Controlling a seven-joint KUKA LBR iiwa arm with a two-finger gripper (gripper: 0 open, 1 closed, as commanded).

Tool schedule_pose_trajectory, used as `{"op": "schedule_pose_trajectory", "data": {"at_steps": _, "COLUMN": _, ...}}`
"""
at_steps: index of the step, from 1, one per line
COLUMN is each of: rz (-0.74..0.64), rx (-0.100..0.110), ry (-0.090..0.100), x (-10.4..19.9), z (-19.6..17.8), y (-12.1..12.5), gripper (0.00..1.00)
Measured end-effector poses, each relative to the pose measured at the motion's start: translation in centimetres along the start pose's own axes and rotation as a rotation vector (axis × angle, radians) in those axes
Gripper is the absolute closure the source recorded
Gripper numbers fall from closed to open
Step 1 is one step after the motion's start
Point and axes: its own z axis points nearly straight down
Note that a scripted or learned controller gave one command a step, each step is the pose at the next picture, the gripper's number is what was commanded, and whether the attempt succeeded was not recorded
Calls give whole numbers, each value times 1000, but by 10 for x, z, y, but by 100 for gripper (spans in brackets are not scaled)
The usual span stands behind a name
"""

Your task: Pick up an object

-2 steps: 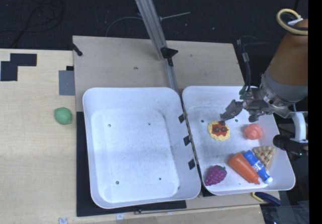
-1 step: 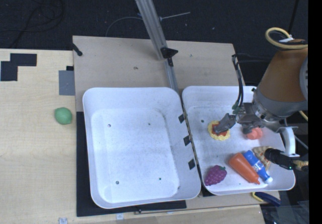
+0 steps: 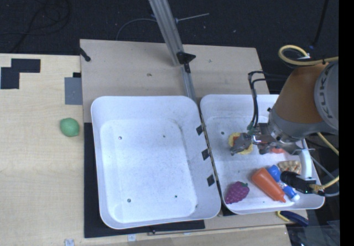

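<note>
Over right bin [image 3: 221,108]: gripper [image 3: 241,147] at yellow object [image 3: 242,142], grip indiscernible; no legible writing.

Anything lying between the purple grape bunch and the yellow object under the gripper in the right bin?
No. In the camera view, bare white bin floor separates the purple grapes from the yellow object; the orange carrot sits off to the right.

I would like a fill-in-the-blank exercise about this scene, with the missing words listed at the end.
1. The gripper is above the ____ bin.
2. The green ball lies outside both bins, on the ____ side of the view.
3. The purple grapes lie to the ____ of the orange carrot.
4. Right by the gripper lies a ____ object.

Missing words: right; left; left; yellow
</note>
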Motion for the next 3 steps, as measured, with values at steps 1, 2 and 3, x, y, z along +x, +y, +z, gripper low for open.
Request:
{"op": "schedule_pose_trajectory", "data": {"at_steps": 1, "rz": -1, "rx": -5, "ry": -1, "x": 0, "z": 49, "y": 0, "gripper": 0}}
{"op": "schedule_pose_trajectory", "data": {"at_steps": 2, "rz": 2, "rx": -8, "ry": -1, "x": -1, "z": 37, "y": 1, "gripper": 100}}
{"op": "schedule_pose_trajectory", "data": {"at_steps": 3, "rz": 1, "rx": -9, "ry": -1, "x": 2, "z": -7, "y": -5, "gripper": 100}}
